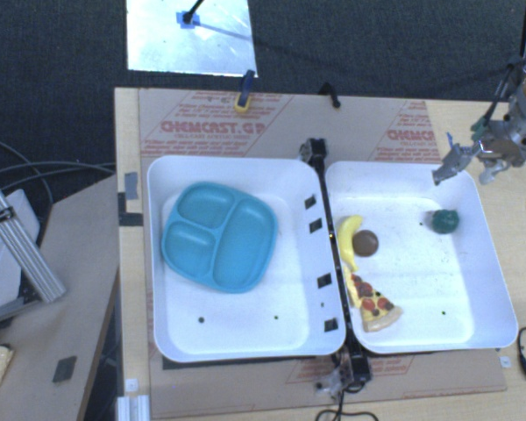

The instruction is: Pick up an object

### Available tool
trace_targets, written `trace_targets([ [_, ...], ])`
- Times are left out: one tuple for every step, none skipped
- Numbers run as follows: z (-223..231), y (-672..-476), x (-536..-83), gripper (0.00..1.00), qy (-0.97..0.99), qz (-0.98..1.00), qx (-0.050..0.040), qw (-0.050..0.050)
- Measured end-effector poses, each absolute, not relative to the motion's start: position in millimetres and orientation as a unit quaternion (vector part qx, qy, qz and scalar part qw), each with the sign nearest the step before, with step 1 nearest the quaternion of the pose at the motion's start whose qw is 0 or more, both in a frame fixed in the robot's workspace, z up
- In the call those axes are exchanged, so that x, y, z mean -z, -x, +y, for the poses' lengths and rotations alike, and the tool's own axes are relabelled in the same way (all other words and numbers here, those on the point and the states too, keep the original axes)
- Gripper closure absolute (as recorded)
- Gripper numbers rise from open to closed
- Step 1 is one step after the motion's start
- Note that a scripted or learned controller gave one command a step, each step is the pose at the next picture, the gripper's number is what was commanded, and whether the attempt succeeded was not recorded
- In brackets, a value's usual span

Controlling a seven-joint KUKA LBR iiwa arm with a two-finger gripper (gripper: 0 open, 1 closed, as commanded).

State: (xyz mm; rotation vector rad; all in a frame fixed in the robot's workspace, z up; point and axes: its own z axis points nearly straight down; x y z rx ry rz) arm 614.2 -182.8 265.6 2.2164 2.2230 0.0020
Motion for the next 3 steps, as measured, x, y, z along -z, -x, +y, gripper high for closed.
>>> trace_targets([
  [-153.7, -583.0, -78.8, 0.0, -0.707, 0.708, 0.0001, 0.0],
  [-210.8, -607.6, -216.3, 0.0, -0.708, 0.706, -0.0032, 0.01],
  [-205.3, -579.9, -85.7, 0.0, -0.707, 0.707, 0.0022, -0.005],
])
